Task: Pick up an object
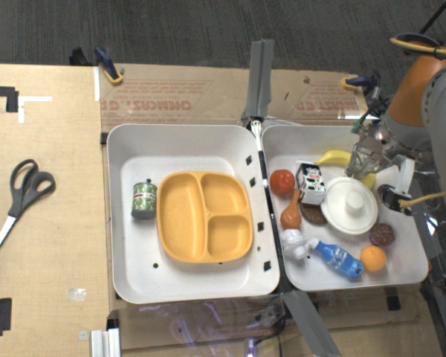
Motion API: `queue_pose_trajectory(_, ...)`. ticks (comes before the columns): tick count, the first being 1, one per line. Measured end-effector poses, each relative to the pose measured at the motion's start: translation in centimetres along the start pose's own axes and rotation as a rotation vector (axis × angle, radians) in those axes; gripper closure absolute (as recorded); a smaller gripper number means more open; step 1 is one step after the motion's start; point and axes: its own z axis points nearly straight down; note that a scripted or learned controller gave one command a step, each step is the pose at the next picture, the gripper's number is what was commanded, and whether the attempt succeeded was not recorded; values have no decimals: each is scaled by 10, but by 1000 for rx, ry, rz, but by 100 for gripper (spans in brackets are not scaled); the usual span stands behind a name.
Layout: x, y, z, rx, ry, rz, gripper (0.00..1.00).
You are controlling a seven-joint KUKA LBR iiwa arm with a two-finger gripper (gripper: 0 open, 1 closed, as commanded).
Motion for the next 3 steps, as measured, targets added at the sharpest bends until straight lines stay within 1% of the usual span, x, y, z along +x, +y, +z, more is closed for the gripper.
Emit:
queue_pose_trajectory(1,73,-3,1,2,0,11,0)
queue_pose_trajectory(2,92,-35,2,4,-1,68,0)
queue_pose_trajectory(3,-3,-3,1,1,0,0,0)
